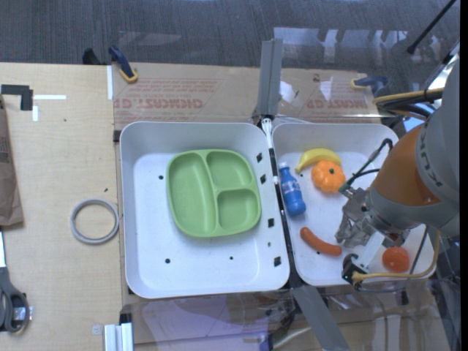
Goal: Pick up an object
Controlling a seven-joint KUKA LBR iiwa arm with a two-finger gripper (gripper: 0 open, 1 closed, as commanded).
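Observation:
The right bin (314, 269) holds a yellow banana (317, 156), an orange fruit (328, 177), a blue bottle (292, 194), an orange-red sausage-shaped toy (320, 242) and a red-orange ball (395, 259). My gripper (352, 229) hangs low over the bin's right half, just right of the sausage toy and left of the ball. The wrist body hides its tips. Nothing shows between them.
The left bin (139, 218) holds a green divided plate (214, 192). A grey ring (95, 220) lies on the bench left of the bins. A blue clamp (123, 63) and cardboard sit behind. The arm's cables cross the right bin's right edge.

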